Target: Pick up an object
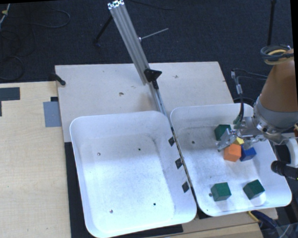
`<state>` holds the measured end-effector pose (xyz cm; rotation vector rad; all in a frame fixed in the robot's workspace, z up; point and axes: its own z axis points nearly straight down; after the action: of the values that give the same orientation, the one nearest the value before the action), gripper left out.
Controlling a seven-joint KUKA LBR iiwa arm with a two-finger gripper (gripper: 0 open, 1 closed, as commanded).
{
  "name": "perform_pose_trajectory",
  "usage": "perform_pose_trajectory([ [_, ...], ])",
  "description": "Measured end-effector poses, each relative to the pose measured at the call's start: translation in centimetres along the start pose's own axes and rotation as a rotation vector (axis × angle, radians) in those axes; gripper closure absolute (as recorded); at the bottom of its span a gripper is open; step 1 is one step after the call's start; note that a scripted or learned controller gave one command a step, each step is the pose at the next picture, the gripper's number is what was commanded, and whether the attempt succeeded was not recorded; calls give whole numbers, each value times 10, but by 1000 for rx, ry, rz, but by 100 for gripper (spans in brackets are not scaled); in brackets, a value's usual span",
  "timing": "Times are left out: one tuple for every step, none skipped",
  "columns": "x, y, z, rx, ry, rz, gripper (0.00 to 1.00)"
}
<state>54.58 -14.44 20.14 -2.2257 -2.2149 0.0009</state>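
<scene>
gripper (232, 141) low in right bin (200, 118), right of frame | beside orange block (233, 153), likely target | grasp state: cannot tell

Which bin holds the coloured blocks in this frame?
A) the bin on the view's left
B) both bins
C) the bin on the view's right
C: the green blocks, the orange block and the blue block all lie in the right bin, where the gripper reaches.
</scene>
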Motion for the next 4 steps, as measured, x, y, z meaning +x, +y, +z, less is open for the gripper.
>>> perform_pose_trajectory([
  [-58,59,86,-24,-9,-7,0],
  [-51,86,91,-29,-9,-8,0],
  [-52,89,91,-30,-9,-8,0],
  [-52,90,91,-30,-10,-7,0],
])
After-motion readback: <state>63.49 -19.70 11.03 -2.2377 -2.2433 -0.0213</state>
